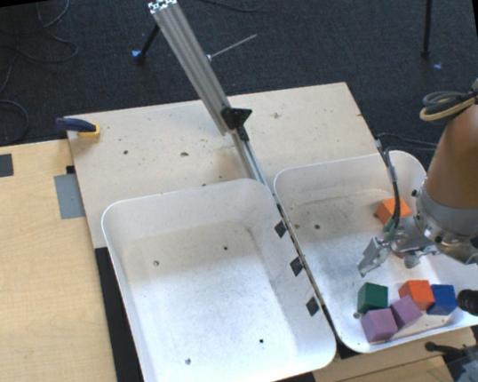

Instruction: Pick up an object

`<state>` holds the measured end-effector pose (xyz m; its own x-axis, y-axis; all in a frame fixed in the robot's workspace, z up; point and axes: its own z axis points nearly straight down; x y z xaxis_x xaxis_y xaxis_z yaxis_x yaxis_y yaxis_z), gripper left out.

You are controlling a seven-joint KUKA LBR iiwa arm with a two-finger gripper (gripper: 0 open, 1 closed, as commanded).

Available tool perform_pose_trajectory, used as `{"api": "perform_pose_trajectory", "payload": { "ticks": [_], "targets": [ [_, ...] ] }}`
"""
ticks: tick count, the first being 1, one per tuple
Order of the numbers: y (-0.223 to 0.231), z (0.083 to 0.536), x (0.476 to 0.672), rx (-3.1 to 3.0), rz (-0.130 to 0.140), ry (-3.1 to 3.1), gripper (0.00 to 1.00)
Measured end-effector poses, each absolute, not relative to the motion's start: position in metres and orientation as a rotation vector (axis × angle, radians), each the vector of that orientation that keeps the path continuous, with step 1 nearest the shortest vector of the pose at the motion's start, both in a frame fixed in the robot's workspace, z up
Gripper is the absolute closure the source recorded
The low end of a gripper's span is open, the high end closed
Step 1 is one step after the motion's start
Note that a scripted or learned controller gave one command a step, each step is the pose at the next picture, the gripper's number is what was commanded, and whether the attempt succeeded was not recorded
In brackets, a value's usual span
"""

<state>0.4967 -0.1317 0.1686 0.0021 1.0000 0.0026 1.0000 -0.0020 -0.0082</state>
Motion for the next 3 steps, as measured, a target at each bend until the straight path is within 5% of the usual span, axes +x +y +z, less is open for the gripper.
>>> {"api": "perform_pose_trajectory", "payload": {
  "ticks": [1,2,3],
  "targets": [
    [-0.132,0.106,0.489,-2.215,0.008,-2.213,0.00],
    [-0.131,0.092,0.489,-2.222,0.000,-2.217,0.00],
    [-0.133,0.102,0.489,-2.229,-0.001,-2.209,1.00]
  ]
}}
